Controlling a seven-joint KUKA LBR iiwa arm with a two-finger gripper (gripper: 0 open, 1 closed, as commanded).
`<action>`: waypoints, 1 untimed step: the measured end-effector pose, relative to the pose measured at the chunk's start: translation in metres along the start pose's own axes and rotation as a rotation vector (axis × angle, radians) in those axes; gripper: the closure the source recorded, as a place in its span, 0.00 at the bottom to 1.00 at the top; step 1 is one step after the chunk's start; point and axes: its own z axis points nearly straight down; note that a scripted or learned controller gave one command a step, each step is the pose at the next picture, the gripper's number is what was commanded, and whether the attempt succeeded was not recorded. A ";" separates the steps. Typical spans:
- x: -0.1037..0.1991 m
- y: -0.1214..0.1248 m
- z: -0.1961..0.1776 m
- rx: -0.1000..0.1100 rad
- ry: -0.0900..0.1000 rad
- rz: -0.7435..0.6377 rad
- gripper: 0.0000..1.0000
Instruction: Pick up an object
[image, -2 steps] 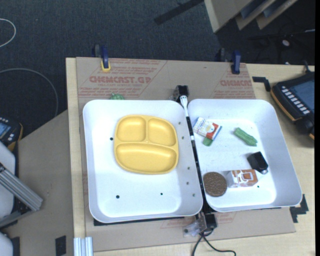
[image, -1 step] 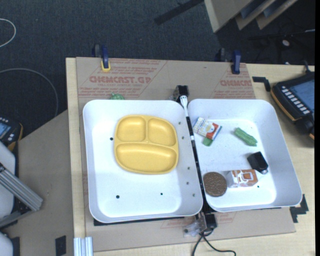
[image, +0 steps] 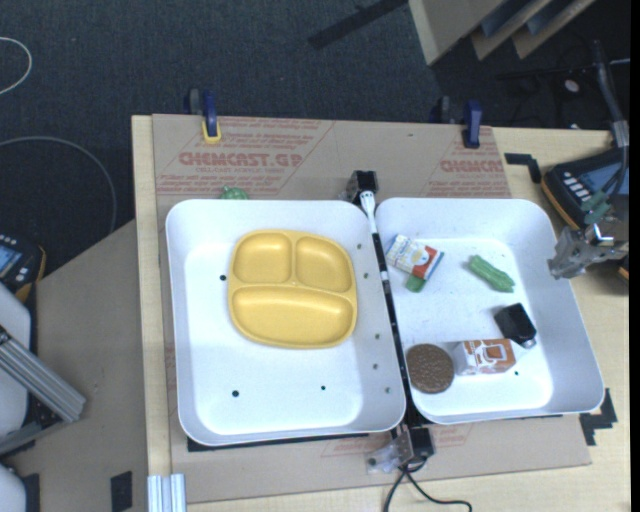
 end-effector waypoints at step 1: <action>-0.043 0.044 -0.183 -0.030 -0.013 0.007 1.00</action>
